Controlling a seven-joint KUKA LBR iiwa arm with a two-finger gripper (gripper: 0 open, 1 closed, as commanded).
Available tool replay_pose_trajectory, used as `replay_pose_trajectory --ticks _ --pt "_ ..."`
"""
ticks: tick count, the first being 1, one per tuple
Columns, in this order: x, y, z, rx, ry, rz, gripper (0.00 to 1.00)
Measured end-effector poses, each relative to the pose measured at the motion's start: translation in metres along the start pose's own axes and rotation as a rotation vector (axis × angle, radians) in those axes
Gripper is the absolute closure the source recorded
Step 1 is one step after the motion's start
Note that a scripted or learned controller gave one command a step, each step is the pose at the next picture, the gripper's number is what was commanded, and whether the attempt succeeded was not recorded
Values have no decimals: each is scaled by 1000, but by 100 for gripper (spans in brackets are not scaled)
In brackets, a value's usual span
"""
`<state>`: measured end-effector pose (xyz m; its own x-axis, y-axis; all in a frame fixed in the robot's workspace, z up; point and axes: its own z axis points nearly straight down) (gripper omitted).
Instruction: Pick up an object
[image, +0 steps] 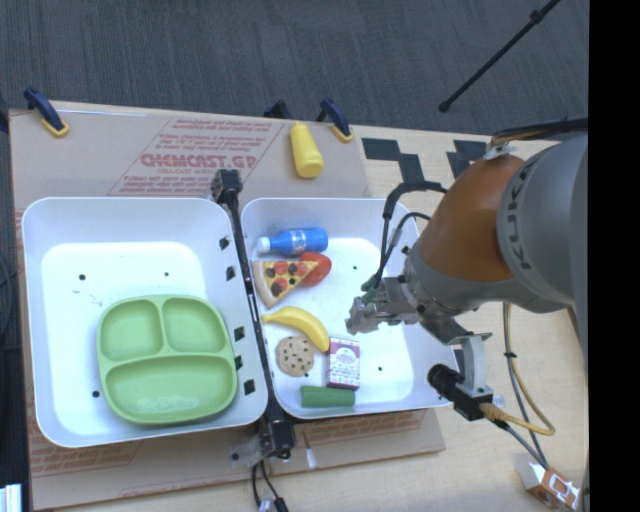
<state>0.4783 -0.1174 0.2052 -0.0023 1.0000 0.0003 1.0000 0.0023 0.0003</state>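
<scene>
- The right bin (400, 385), a shallow white tray with rounded corners and a smooth, glossy floor, holds a cluster of small toy foods along its left half.
- Nearest the end effector (362, 315) lies a small pink-and-white carton (344, 363), boxy and printed, standing just beside a round, speckled cookie (293, 355).
- A curved yellow banana (299, 324) lies above the cookie; a flat green block (327, 397) sits at the bin's near wall.
- Farther back are a wedge of pizza (290, 275) with red rim and dark toppings, and a blue bottle (295, 241) lying on its side with a white cap.
- The end effector, a grey metallic cluster under the arm's orange band, hangs over the bare middle of the right bin, just above the carton; whether its fingers are spread or closed cannot be told.
- The left bin (40, 260) carries a matte green divided plate (166, 358) with three compartments.
- A yellow cylinder (305, 150) rests on the cardboard (190, 155) behind the bins.
</scene>
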Motion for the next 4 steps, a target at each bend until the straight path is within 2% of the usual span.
replay_pose_trajectory --ticks 1,2,3,4 --pt "-56 32 33 2 0 -1 100" --pt "-94 38 21 2 0 -2 100" --pt "-45 60 114 3 1 -5 100" --pt "-45 60 114 3 1 -4 0"
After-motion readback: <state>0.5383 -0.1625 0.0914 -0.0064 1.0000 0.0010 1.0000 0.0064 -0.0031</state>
